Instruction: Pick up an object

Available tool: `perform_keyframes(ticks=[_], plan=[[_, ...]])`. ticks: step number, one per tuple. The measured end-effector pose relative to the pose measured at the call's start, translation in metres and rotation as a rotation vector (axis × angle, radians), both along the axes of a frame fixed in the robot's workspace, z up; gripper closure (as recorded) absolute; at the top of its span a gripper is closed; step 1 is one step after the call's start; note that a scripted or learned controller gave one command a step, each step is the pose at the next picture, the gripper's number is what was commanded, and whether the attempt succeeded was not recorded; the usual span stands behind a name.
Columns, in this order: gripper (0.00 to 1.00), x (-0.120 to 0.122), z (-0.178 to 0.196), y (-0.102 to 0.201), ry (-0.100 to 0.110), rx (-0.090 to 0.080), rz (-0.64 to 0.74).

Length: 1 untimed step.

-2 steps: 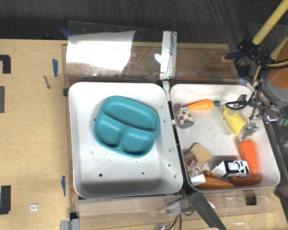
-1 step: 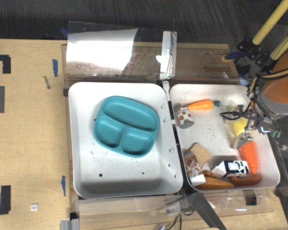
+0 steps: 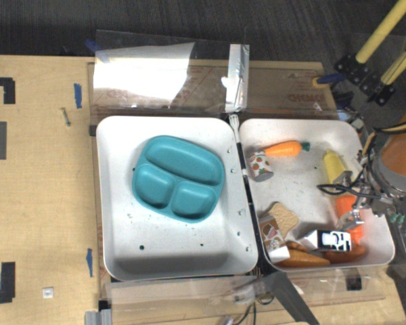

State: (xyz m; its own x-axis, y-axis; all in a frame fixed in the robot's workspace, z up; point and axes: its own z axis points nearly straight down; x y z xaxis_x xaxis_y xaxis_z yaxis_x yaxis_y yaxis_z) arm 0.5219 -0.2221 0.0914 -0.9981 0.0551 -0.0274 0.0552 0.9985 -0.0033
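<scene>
Orange toy piece [image 3: 343, 204], at the right side of the frame, looks to me like the candidate for the pick: it lies on the floor of the right bin [image 3: 294, 124], and the gripper [image 3: 355, 212] sits right at it, its dark metal parts overlapping the piece's right edge. From my screen I cannot tell whether the gripper is spread or pressed together, nor whether it has anything pinched, so I count nothing as held. Just above it lies a yellow item [image 3: 333, 166]; just below, a black-and-white pack [image 3: 333, 240] rests on a long brownish-orange thing along the bin's lower wall. Further left in that bin are a cracker-like slice [image 3: 282, 217], a small printed cup [image 3: 260, 166] and a toy carrot [image 3: 284, 149] near the top. The arm [image 3: 396, 158] enters at the right edge. The left bin [image 3: 115, 181], centre frame, carries a teal divided tray [image 3: 179, 178]. My reading: the approach is made, while a confirmed grasp and the lift remain to be done.
</scene>
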Motion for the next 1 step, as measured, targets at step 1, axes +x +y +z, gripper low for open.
perform_keyframes(ticks=[1], plan=[[0.0,-0.0002,0.0021,0.0003,-0.007,-0.008,0.153]])
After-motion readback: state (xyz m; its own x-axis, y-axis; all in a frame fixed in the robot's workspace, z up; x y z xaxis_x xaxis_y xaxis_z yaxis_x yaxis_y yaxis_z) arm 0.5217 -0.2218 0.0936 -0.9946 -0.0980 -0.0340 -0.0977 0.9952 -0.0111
